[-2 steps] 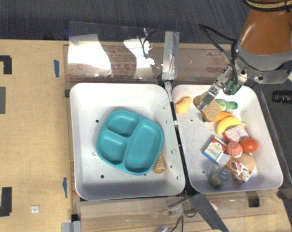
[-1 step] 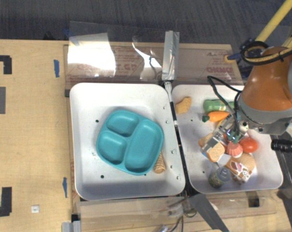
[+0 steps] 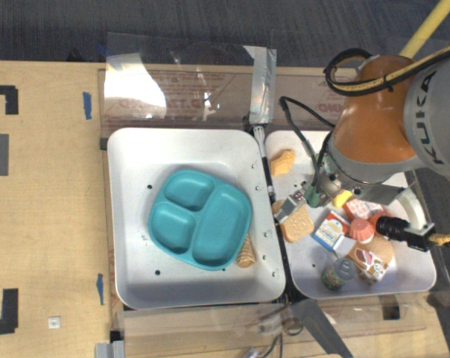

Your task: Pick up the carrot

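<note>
Hand (image 3: 312, 194) low over the right bin (image 3: 407, 276), tucked under the orange wrist band; spread or pressed together, cannot tell. Just below it, a tan cracker (image 3: 296, 223). Near that bin's upper-left corner, apart from the hand, a small orange piece, seemingly the carrot (image 3: 283, 161). In the left bin (image 3: 128, 200), a teal divided plate (image 3: 200, 218).

Bright, even light from overhead falls on the bench, and the two white bins (image 3: 135, 200) come out pale and nearly washed, with only thin, soft shadows under the teal tray (image 3: 201, 216). Glare streaks the clear plastic sheet (image 3: 180, 88) at the far side, while the dark floor beyond stays dim. The picture is a little soft and grainy throughout, and the small items in the right bin blur together.
</note>
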